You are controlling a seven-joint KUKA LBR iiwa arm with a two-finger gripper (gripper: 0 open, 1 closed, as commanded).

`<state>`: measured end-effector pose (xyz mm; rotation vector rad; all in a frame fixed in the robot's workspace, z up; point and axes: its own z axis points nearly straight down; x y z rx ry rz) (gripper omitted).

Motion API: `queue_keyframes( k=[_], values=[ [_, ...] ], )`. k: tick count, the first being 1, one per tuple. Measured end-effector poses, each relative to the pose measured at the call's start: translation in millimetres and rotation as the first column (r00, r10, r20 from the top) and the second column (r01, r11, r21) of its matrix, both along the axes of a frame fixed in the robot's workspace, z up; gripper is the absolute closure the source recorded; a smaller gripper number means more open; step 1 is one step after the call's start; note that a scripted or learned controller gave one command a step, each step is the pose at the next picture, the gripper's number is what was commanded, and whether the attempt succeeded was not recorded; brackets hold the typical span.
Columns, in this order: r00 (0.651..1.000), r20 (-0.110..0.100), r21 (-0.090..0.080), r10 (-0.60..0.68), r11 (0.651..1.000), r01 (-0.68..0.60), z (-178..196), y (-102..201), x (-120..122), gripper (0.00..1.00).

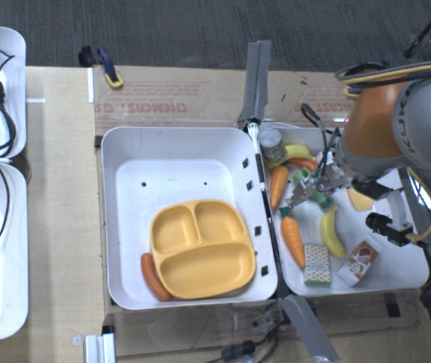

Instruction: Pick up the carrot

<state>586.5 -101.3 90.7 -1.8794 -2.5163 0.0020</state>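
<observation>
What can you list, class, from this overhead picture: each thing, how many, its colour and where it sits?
Shallow plastic bins: two, white, side by side on the bench.
Divided plastic plate: one, yellow, left bin.
Toy sausage: one, orange-red, left bin, beside the plate.
Toy carrots: two, orange, right bin near the divider.
Toy bananas: two, yellow, right bin.
Small tin can: one, silver, right bin's far corner.
Small cartons: two, right bin's near edge.
Robot arm: one, grey and orange, from the right.
Gripper: one, above the right bin.
</observation>
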Motion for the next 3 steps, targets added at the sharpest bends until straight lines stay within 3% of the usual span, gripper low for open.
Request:
queue_keyframes(
  k=[1,2,3],
  values=[
    [1.0,-0.001,0.001,-0.007,1.0,0.007,0,2,-68,0.0],
    [0.921,0.004,-0.002,0.388,0.921,-0.388,2,-5,44,0.0],
    [0.963,0.005,0.004,0.269,0.963,-0.269,3,-77,38,0.0]
  ],
)
